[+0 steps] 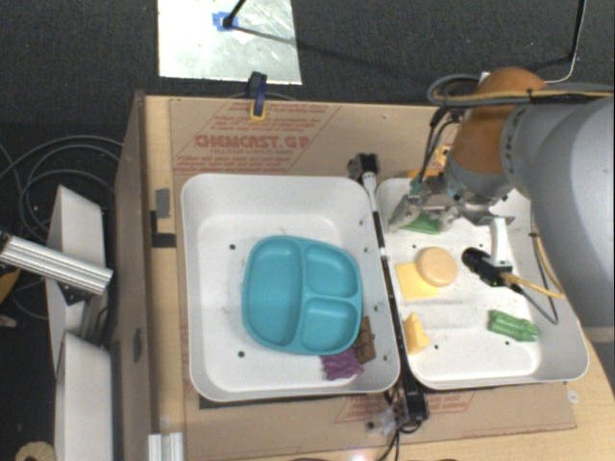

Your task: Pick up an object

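Two white bins sit side by side on the desk (288, 128). From the right, the grey arm (557, 181) reaches over the right bin (557, 353), its end effector (428, 207) low at the far left corner above a green object (418, 223); its state cannot be told. A teal divided plate (303, 296) fills the left bin (211, 257). Smaller pieces lie in the right bin: a round tan object (437, 265), a green piece (512, 326).

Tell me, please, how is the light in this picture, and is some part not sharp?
Camera view: even overhead light, soft shadows inside the left bin; strong glare on the shiny sheet above the bench; the teal divided plate is fairly sharp; the arm, close to the lens, looks blurred, and the end effector is hard to resolve.
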`<state>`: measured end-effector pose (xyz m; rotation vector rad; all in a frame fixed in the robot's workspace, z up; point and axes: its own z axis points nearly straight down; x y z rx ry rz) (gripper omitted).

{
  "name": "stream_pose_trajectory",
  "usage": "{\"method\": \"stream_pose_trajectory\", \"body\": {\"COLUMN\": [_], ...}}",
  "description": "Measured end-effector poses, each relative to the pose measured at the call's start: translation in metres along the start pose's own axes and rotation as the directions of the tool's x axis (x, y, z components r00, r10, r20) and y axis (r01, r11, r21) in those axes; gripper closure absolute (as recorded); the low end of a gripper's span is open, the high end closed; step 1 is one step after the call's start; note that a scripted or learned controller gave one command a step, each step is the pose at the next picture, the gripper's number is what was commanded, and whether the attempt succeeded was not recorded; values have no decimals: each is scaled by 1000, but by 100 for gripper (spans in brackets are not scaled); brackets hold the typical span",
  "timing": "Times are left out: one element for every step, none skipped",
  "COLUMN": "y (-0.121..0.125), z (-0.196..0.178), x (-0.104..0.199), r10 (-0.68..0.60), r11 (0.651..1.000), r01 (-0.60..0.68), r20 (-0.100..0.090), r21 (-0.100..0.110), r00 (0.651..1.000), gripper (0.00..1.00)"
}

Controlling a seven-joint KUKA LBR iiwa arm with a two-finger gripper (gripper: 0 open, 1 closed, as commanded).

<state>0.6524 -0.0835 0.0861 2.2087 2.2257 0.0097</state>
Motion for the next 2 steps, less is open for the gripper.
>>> {"method": "stream_pose_trajectory", "body": {"y": [-62,-58], "z": [2,-10], "x": [-18,-16], "r10": [9,6], "r11": [1000,1000], "r01": [-9,-6], "r20": [1,0], "r21": [12,4], "r00": [1000,1000], "gripper": [0,100]}}
